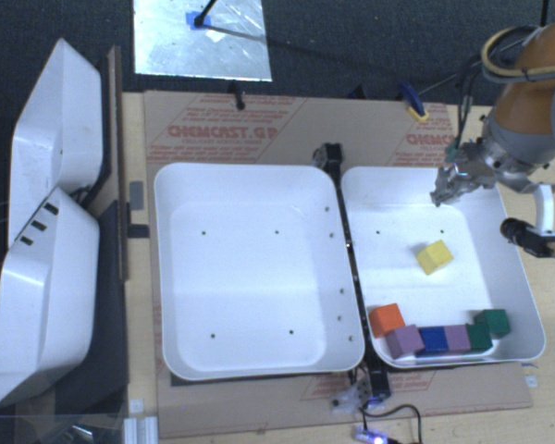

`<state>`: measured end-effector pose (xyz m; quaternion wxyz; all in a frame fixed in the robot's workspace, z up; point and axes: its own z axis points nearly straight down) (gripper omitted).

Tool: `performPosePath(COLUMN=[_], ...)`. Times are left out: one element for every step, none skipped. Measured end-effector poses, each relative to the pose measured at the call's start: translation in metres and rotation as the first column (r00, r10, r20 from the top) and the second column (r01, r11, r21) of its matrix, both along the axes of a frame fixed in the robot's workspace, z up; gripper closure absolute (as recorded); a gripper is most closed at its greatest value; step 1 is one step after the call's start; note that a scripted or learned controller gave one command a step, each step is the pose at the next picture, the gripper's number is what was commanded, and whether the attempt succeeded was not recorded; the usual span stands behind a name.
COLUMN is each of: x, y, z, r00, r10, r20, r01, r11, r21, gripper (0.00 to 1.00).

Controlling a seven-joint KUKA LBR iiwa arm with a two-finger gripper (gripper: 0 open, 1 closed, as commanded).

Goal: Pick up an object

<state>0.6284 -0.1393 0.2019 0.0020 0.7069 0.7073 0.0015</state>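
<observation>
My gripper [443, 195] hangs over the far right part of the right bin [388, 188], with nothing visible between its fingers. A yellow block [435, 256] lies alone in the middle of that bin, below and slightly left of the gripper. Along the bin's near edge sit an orange block [386, 319], a purple block [404, 340], a blue block [434, 339], a second purple block [457, 338] and a green block [489, 326], packed in a row.
The left bin [250, 266] lies beside the right one, a black divider clamp [330, 155] between their far corners. A shiny metal sheet [202, 26] lies beyond the bench. White housings [51, 220] stand at the far left.
</observation>
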Motion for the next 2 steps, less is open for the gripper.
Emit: performPosePath(x=[0.002,-0.009], y=[0.004,0.052], z=[0.063,0.051], r00=[1.0,1.0], r10=[0.001,0.004], r20=[0.002,-0.004], r01=[-0.001,-0.004], r11=[1.0,1.0], r21=[0.0,0.002], gripper=[1.0,1.0])
